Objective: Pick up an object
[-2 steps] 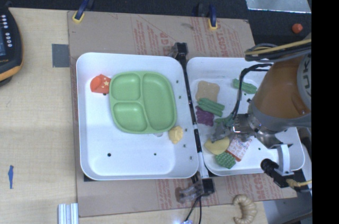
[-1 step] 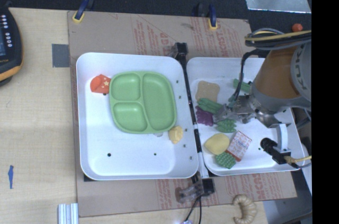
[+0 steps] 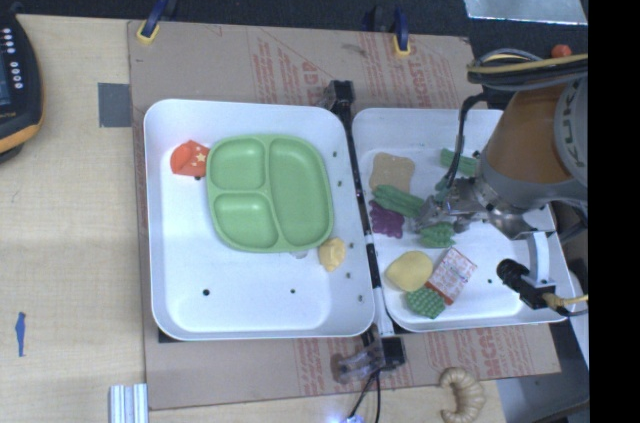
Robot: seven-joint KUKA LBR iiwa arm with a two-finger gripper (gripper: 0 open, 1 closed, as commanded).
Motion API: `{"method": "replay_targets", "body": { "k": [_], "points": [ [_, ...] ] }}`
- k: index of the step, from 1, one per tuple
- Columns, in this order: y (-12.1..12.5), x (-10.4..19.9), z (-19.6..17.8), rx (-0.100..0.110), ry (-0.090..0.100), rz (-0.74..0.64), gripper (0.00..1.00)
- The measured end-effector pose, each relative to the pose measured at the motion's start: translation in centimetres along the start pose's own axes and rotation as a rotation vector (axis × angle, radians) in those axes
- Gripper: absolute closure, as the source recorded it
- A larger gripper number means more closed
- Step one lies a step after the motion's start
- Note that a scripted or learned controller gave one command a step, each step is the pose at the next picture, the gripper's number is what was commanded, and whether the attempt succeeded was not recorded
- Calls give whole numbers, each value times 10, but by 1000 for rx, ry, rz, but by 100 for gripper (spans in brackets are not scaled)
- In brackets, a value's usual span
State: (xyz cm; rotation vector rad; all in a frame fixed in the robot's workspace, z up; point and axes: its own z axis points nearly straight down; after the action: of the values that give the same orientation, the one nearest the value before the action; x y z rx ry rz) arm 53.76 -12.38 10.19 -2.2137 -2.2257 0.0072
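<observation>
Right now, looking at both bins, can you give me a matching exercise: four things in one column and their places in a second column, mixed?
Things:
1. green plate
2. red toy
3. yellow lemon
4. tan bread

Places:
A. right bin, near its front left corner
B. middle of the left bin
C. right bin, near its back left corner
D. left bin, beside the plate's left edge

Pairs: 1-B, 2-D, 3-A, 4-C

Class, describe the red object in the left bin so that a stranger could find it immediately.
Find the left white bin, which holds a green divided plate. Just off the plate's upper-left corner lies a small red toy with a yellow star, the only red item there.
</observation>
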Motion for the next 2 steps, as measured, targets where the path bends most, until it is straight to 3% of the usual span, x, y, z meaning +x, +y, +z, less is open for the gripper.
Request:
{"method": "replay_targets", "body": {
  "k": [1,2],
  "points": [
    [27,64,-110,-13,3,-5,100],
    [18,114,-141,-4,3,-2,100]
  ]
}}
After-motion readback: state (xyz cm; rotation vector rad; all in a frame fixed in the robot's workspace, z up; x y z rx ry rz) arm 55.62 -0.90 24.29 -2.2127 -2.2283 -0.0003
